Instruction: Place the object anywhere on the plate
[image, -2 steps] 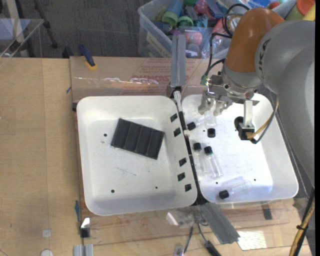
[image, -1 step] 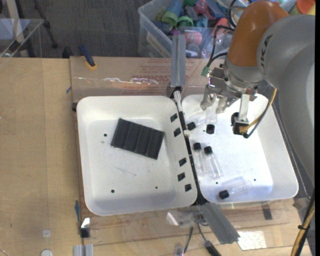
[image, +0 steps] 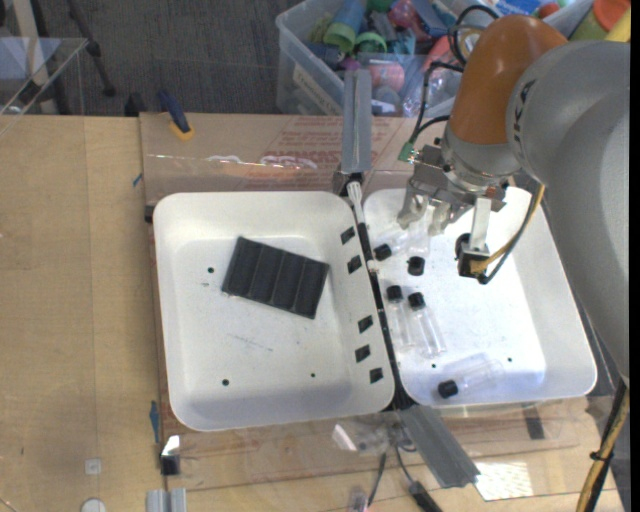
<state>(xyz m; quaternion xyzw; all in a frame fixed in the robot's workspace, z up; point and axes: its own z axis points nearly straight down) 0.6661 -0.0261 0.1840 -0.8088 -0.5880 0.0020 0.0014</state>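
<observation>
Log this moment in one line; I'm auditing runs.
end effector: over right bin | dark plate: left bin, bare | clear objects: right bin

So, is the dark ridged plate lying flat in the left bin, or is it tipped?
Flat. The dark plate lies with its whole ridged face up on the floor of the left bin, turned at a slight angle, apart from the walls.
</observation>
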